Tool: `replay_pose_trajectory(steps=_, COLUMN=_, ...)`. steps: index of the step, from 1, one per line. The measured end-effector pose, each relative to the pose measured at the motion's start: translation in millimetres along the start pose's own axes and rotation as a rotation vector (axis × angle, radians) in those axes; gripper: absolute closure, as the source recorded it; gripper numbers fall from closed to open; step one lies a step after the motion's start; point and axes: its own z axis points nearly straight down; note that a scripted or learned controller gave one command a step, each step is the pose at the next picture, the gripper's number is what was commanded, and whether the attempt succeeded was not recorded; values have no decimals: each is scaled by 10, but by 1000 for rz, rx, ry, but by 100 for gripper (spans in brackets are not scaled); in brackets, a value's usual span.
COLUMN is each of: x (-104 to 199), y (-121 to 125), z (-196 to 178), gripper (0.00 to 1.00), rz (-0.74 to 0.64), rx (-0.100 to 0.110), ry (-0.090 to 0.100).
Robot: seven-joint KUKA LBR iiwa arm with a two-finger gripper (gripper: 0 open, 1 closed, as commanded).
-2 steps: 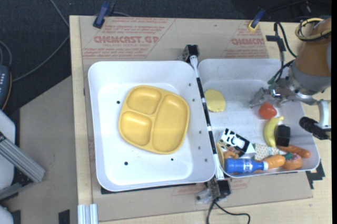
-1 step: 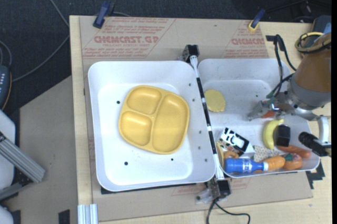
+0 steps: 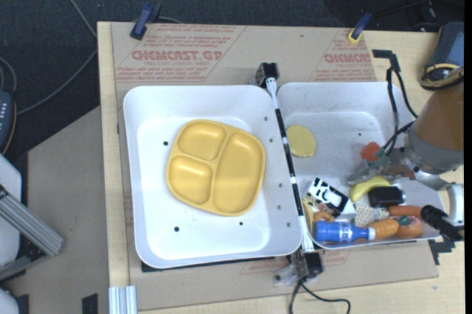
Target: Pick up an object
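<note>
The clutter I am working over sits in the near right corner of the right bin (image 3: 332,95): a yellow banana (image 3: 363,189) lies just under my gripper (image 3: 383,174), touching a black block (image 3: 386,196) on its right, with a black-and-white patterned piece (image 3: 324,194) to its left. Closer to the bin's front wall lie a blue bottle with a white cap band (image 3: 341,233), an orange carrot-like piece (image 3: 402,227) beside it, a second orange piece (image 3: 405,211) just behind, and a pale speckled lump (image 3: 364,215) between them. A small red item (image 3: 369,152) rests just beyond my gripper, and a flat yellow disc (image 3: 301,141) lies well apart near the divider. My gripper hangs low over the banana, but whether my jaws are spread or pressed together I cannot tell, and I see nothing clearly between them. In the left bin (image 3: 147,158) a yellow divided plate (image 3: 216,167) sits in the middle. Both bins rest on a cardboard-covered bench (image 3: 184,54).
</note>
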Motion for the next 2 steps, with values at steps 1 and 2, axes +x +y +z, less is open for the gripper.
replay_pose_trajectory(steps=1, x=214, y=243, z=-1, gripper=0, rz=-2, rx=-2, ry=-1)
replay_pose_trajectory(steps=2, x=-258, y=927, z=-11, gripper=0, rz=-4, rx=-3, ry=5)
